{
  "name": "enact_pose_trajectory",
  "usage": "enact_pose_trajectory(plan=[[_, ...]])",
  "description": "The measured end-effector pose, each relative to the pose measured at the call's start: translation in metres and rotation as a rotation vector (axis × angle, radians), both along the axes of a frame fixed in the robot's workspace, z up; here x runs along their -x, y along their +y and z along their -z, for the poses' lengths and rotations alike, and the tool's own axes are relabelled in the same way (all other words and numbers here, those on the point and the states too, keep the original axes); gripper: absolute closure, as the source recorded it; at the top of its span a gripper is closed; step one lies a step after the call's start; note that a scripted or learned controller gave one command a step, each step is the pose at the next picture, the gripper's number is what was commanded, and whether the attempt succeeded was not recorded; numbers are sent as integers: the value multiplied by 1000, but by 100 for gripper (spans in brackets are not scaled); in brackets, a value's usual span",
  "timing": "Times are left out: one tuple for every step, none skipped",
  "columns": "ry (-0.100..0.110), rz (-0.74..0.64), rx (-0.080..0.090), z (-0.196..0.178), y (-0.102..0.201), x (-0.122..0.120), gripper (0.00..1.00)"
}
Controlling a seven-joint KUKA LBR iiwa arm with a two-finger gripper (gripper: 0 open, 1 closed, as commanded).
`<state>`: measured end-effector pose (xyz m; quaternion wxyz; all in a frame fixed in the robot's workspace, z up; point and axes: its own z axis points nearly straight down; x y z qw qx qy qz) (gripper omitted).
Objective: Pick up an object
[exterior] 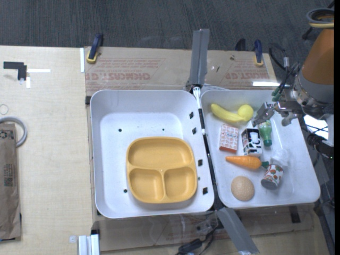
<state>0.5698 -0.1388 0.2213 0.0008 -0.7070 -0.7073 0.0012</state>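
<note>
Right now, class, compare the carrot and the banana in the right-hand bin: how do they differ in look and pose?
The banana is yellow and curved; the carrot is orange and straight, tapering to a point at its left end. The banana lies near the bin's far wall, beside the gripper; the carrot lies nearer the middle, with a green stub at its right end. Both are elongated and lie roughly across the bin.

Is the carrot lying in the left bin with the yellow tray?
No, the carrot lies in the right bin, while the yellow tray sits alone in the left bin.

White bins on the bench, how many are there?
2. The left bin holds a yellow divided tray; the right bin sits beside it, holding the small items.
</note>
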Motion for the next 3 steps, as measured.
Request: enact_pose_trajectory(plan=[[-3,5,0,120,21,5,0],[-2,9,0,111,19,5,100],[0,264,1,14,56,55,100]])
